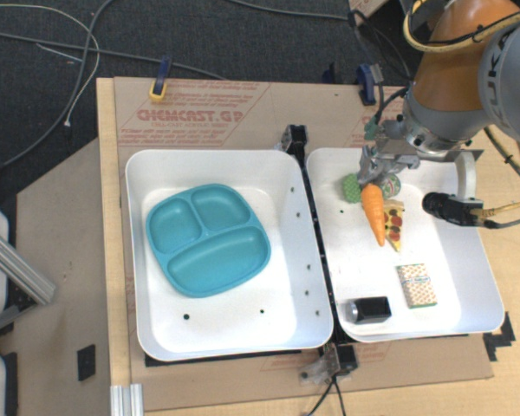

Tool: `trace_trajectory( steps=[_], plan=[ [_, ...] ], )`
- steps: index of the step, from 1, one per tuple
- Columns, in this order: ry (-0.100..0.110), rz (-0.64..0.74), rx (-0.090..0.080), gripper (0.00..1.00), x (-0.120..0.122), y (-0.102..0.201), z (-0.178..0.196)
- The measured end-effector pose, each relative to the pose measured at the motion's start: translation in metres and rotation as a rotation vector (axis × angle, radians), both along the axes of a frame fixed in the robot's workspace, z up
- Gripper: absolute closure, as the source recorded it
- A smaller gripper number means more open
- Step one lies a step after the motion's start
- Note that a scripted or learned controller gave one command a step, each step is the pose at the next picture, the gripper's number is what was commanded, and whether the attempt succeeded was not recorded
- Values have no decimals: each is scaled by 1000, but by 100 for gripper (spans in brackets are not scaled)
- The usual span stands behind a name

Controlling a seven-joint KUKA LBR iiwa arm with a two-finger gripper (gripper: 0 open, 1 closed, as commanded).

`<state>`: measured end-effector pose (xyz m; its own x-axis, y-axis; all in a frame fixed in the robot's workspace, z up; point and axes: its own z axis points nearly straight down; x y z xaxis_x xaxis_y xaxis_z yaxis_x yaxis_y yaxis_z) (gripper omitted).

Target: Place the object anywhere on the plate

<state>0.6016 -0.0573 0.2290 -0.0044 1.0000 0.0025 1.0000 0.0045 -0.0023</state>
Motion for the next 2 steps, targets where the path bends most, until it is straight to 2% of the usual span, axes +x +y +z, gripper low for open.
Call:
trace_trajectory(
  steps=[1,2],
  plan=[
    [0,3,1,100,-10,63,3],
    [1,0,0,100,-25,113,8]
  ],
)
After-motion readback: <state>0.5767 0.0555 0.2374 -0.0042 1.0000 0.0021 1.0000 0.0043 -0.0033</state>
